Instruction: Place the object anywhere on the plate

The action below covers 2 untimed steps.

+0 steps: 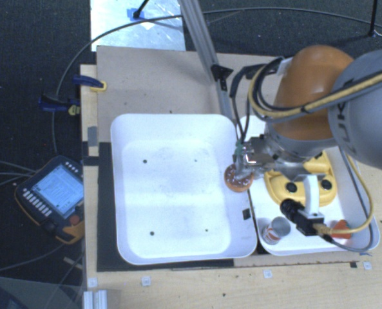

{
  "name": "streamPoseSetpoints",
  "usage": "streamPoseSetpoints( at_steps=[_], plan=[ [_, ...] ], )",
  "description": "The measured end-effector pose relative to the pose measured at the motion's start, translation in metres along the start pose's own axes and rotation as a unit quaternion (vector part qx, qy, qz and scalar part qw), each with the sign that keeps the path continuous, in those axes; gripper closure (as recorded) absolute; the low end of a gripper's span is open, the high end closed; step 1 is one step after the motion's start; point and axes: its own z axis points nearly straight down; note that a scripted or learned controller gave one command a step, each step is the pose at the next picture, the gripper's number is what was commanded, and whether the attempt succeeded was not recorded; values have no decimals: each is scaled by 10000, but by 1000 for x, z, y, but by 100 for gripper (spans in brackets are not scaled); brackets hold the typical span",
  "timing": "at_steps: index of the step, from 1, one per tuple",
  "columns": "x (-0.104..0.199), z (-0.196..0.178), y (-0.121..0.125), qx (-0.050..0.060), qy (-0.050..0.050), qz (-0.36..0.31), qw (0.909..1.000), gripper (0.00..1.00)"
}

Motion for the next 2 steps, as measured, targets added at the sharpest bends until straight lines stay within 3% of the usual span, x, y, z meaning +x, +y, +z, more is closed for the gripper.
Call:
streamPoseSetpoints(
  at_steps=[2],
  plan=[
    [101, 7, -3, -9, 6, -15, 10000, 100]
  ],
)
